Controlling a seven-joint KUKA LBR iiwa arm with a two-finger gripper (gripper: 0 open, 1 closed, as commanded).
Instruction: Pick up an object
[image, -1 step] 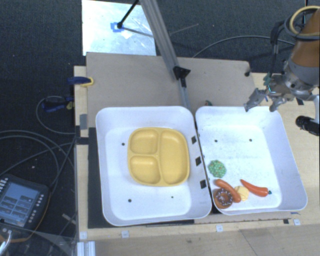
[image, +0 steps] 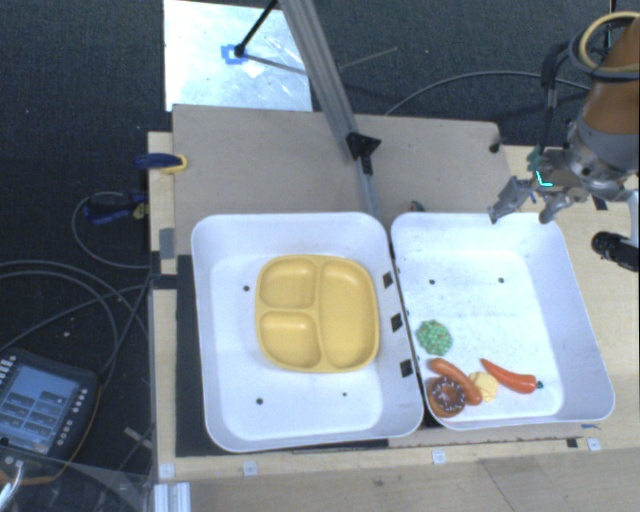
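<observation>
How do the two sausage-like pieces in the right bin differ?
The hot dog lies at the bin's left side, touching the chocolate donut; the red chili lies further right, apart from the donut. The hot dog is thicker and blunt-ended; the chili is slimmer, with a dark tip. Both are reddish, elongated and tilted alike.

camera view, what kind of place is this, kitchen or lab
Most likely a robot lab bench, not a kitchen: two white bins on a board, toy food such as a red chili, loose cables and a teach pendant on dark carpet.
</observation>
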